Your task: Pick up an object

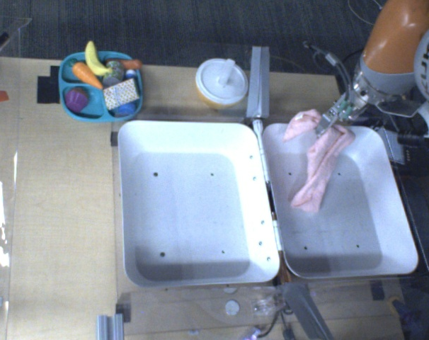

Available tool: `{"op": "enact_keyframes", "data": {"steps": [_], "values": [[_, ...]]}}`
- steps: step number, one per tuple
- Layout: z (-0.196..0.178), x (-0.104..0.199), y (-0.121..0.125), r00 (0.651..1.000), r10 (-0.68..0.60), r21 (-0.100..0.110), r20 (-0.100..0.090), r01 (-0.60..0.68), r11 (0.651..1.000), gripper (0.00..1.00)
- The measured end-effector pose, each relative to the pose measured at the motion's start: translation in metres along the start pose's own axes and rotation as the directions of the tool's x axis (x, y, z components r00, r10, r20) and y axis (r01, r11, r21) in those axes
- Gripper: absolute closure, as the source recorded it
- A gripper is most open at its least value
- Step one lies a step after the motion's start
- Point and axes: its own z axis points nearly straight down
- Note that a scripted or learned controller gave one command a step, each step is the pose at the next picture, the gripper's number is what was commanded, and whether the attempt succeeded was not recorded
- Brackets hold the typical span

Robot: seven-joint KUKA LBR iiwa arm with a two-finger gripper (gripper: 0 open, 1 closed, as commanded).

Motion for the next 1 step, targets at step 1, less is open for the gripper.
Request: {"op": "enact_keyframes", "data": {"steps": [1], "values": [[0.0200, -0.0122, -0.0184, 1.000, 0.030, 0.003, -0.003, -0.030, 1.000, 1.00]]}}
